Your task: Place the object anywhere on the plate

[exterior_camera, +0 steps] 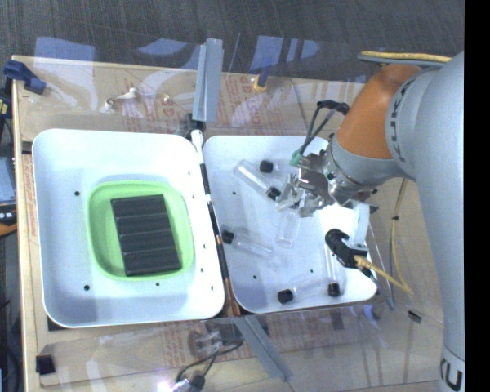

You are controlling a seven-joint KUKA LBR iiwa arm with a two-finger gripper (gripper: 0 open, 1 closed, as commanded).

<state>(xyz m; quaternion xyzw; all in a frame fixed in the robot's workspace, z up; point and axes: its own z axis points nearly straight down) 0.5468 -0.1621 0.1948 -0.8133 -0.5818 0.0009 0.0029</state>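
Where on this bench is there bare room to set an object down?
Bare white floor rings the green plate in the left bin. The dark ridged block covers the plate's middle. The right bin is crowded with clear tubes around the hand.

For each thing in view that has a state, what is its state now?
Green plate: in the left bin, flat, a dark ribbed block lying on it.
Dark ribbed block: flat on the plate.
Clear tubes with black caps: lying scattered in the right bin, capped.
Hand: low over the right bin, among the tubes.
Right bin: holds the tubes.
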